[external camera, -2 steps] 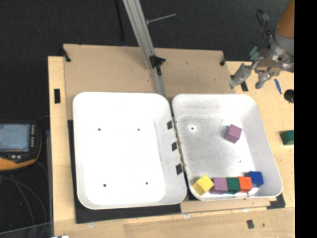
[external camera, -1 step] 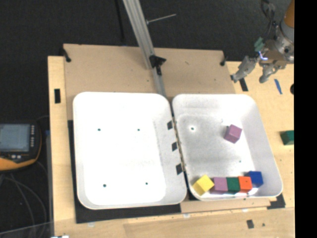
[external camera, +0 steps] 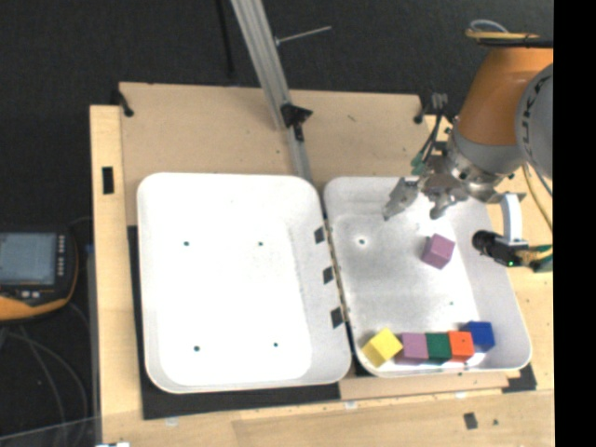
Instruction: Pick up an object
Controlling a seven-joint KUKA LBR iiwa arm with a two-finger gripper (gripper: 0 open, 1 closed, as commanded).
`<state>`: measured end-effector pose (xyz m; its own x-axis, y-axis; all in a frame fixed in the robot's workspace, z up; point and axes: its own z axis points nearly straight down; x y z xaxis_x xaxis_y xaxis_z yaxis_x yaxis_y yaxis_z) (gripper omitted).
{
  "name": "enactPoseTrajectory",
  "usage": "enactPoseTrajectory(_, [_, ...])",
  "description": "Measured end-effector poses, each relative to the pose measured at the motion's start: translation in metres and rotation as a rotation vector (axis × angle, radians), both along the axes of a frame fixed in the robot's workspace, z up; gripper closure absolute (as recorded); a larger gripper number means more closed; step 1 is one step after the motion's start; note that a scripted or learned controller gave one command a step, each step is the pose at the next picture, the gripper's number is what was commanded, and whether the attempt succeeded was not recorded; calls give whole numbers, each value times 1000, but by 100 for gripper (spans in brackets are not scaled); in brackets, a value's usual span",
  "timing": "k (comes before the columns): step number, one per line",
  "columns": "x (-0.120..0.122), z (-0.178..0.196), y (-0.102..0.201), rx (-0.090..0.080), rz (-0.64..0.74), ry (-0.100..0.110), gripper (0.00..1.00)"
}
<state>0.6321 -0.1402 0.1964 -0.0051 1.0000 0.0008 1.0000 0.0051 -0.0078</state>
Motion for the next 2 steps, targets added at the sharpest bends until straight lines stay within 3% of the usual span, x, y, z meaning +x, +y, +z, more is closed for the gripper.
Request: enactPoseTrajectory(2, [2,5,-1,-1,-7,-10,0])
